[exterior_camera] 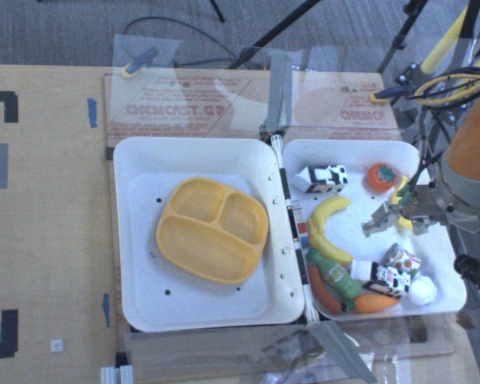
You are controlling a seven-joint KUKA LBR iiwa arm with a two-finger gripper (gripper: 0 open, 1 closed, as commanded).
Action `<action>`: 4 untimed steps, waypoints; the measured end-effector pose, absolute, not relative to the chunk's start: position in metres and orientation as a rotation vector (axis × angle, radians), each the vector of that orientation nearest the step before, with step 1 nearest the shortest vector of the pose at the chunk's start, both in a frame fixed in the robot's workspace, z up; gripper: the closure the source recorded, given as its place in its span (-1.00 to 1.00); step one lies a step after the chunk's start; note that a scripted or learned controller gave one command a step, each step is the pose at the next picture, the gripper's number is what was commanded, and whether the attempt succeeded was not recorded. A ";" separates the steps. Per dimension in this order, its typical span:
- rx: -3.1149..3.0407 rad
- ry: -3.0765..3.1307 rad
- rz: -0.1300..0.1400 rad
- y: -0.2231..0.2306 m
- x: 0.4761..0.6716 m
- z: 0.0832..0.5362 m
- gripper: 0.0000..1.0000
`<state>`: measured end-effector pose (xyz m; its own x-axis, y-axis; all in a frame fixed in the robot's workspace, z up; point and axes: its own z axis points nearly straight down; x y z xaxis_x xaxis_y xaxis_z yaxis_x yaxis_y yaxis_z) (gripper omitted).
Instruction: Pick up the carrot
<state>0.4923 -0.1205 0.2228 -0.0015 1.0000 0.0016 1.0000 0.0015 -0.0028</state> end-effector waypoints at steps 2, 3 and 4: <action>-2.229 -2.218 -0.007 -0.103 0.485 0.087 -1.00; -1.790 -2.590 -0.006 -0.098 0.577 0.087 -1.00; -1.796 -2.593 -0.011 -0.099 0.579 0.098 1.00</action>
<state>0.5785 -0.0990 0.0981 -0.3514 0.9362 -0.0064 0.9361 0.3514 0.0128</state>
